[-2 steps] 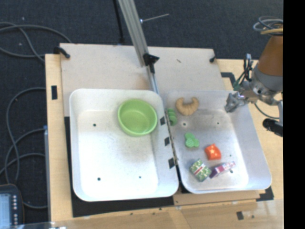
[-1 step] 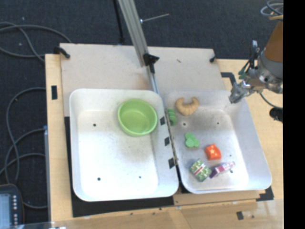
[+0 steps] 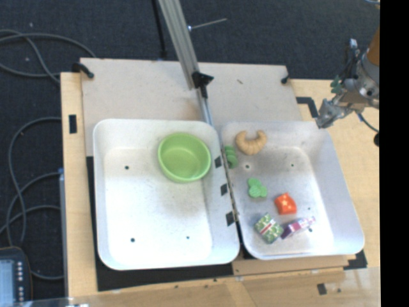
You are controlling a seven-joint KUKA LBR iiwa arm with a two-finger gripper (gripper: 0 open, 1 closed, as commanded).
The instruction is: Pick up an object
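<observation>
Beyond the right white plastic bin (image 3: 332, 171), the pincer (image 3: 327, 115), grip state untellable, hovers pre-approach and must next descend left toward the tan croissant-shaped toy (image 3: 250, 142).

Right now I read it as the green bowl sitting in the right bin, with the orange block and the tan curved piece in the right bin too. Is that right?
Not quite. The camera view shows the green bowl in the left bin, near its far edge. The orange block and the tan curved piece are indeed in the right bin.
</observation>
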